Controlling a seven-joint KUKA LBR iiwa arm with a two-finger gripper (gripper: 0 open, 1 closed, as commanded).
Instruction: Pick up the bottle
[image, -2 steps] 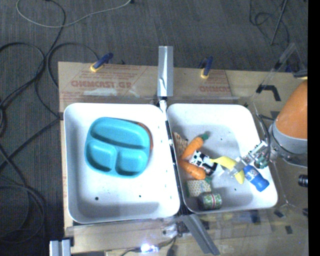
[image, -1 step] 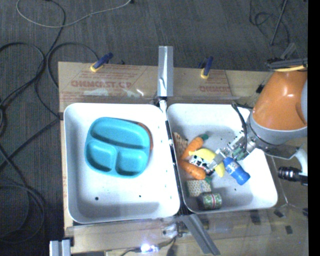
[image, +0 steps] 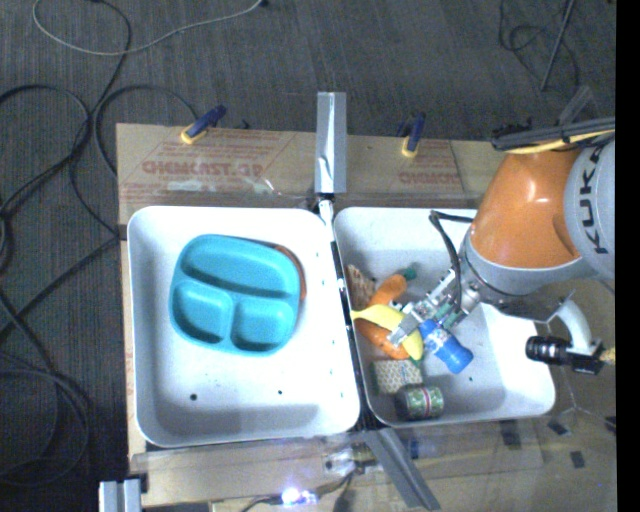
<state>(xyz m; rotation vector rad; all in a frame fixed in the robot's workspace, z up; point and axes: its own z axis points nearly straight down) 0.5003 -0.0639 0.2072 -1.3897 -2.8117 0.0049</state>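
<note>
The bottle (image: 447, 350) is small and blue, with a white label band, and lies tilted in the right bin (image: 520, 385) near its middle. My gripper (image: 424, 318) reaches in from the right under the orange wrist band and sits right at the bottle's upper left end, touching or nearly touching it. It also overlaps a yellow banana-shaped toy (image: 378, 317) lying just left of the bottle. The gripper's own body hides the contact point.
In the right bin, an orange toy (image: 390, 291) lies above the banana, a woven patterned piece (image: 397, 374) and a green can (image: 422, 401) lie below. The left bin (image: 160, 400) holds a blue divided tray (image: 237, 293). A metal divider post (image: 331, 140) stands between the bins.
</note>
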